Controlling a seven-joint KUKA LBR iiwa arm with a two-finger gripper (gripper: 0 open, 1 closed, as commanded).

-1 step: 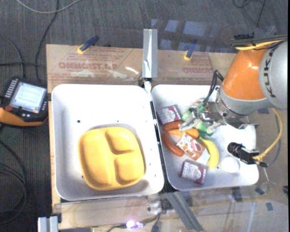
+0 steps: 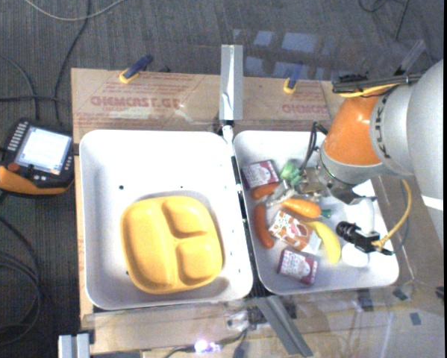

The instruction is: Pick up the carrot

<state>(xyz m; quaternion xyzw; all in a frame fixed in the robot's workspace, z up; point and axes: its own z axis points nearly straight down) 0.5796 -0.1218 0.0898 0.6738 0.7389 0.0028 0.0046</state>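
Carrot [image 2: 301, 207] lies in the right bin [image 2: 383, 278], near that bin's middle, its orange body running from about ten o'clock to four o'clock. Just above it, at roughly twelve o'clock from the carrot, sits the end effector [image 2: 310, 182], low over the bin's contents under the arm's orange band [image 2: 354, 136]. Its dark parts blur into the clutter, so whether it is wide, narrow or gripping anything I cannot tell.

Around the carrot, things crowd close. A red-and-white snack packet [image 2: 290, 230] lies at six o'clock, touching or nearly touching it. A yellow banana [image 2: 327, 241] curves at about five o'clock. A reddish sausage [image 2: 263, 226] lies at eight o'clock along the bin's left wall, and a second sausage-like piece [image 2: 266, 192] sits at ten o'clock. A maroon packet [image 2: 260, 174] is at eleven o'clock, with something green [image 2: 289, 171] beside it (too small to name). Another maroon packet [image 2: 298, 265] lies at six o'clock near the bin's front edge.

The left bin [image 2: 96, 200] holds a yellow divided tray [image 2: 172, 243], well apart from the carrot at nine o'clock. Both bins rest on the surface [image 2: 156, 99]. A handheld control pendant [image 2: 35, 155] lies on the floor at the far nine o'clock side.
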